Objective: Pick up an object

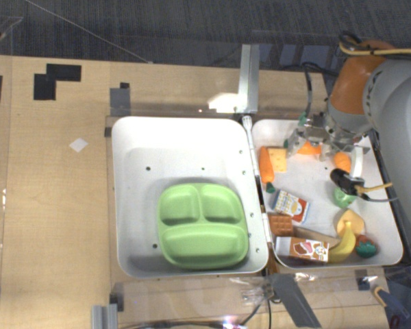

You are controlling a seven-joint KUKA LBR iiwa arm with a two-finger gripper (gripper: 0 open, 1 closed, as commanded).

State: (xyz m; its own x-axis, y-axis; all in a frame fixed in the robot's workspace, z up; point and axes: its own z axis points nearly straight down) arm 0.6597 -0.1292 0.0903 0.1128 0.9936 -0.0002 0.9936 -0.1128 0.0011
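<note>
While the gripper [308, 142] is hovering low at the far end of the right bin [390, 252], I cannot tell its state; nothing is being lifted, and the orange block [273, 162] is lying just beside it.

The setting is a robotics lab or test cell. A wooden bench [48, 204] carries two white bins [123, 204] fixed side by side between metal brackets [249, 74]. Black marker shapes [55, 79] are stuck to the bench top. An industrial arm [359, 81] with exposed cables [377, 187] reaches over toy food [342, 235]. Dark carpet [157, 12] lies beyond.
</note>
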